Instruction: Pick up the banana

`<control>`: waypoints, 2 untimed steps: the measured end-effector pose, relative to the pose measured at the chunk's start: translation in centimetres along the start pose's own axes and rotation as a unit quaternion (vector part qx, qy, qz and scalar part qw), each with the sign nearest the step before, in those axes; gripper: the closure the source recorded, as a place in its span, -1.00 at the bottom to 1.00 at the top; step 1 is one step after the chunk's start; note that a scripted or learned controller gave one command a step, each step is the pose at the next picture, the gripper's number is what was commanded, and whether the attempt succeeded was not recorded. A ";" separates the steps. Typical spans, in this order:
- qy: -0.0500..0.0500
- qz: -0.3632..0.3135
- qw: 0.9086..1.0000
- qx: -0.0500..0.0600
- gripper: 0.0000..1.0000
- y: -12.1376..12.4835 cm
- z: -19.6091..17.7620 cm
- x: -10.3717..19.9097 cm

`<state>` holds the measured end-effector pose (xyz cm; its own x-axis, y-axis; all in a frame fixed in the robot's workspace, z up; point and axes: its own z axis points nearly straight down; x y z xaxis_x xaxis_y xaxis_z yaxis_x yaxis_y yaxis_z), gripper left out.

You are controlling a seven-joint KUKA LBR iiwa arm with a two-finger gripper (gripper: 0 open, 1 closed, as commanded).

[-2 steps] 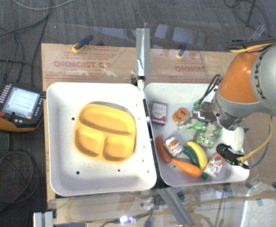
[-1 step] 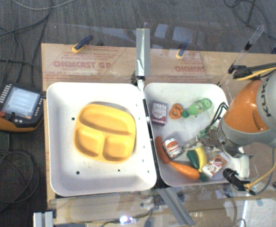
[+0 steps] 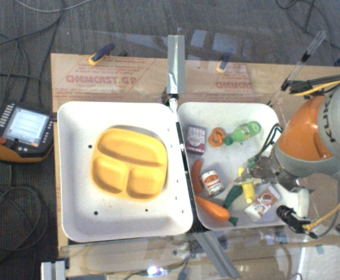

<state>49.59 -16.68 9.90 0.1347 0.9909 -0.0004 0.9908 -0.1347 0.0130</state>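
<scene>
Looking down at the right bin (image 3: 187, 121), you see the claw (image 3: 250, 177) low over the clutter near its right side, with the banana (image 3: 248, 189) right beneath it, yellow and partly hidden. You cannot tell whether the claw is apart or together. A carrot (image 3: 211, 209) lies by the front wall; a yellow tray (image 3: 130, 163) fills the left bin (image 3: 70, 214).

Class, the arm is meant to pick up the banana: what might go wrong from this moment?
1. The hand sits over the crowded right bin; it may catch the small carton or dark green item instead.
2. The yellow piece beneath it is mostly hidden, so a grasp could miss.
</scene>
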 end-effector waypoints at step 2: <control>0.001 -0.130 0.991 0.007 1.00 3.2 -8.6 0.3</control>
